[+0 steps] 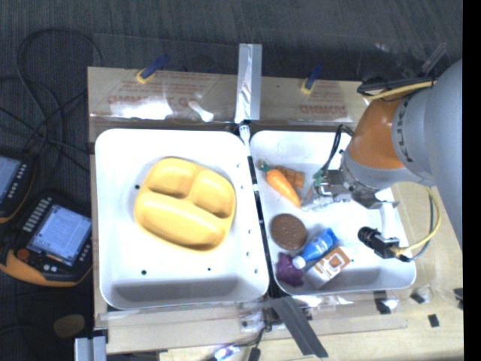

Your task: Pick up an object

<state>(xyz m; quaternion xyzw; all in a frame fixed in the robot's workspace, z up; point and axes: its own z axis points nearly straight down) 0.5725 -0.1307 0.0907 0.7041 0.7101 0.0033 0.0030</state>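
Note:
The right bin (391, 277) holds an orange carrot (282, 184) at its upper left, with a brown round disc (288, 231) below it. A blue bottle with a white cap (316, 249), a purple lump (288, 268) and a small orange and white box (331, 265) lie along the front. My gripper (325, 186) hangs low in this bin, just right of the carrot and above the bottle. The grey arm with its orange band (376, 141) reaches in from the right.
A large yellow bread-shaped object (185, 201) lies in the middle of the left bin (120, 269). A black cable fitting (376, 241) trails from the wrist over the right bin's right side. A handheld pendant (52, 235) lies left of the bench.

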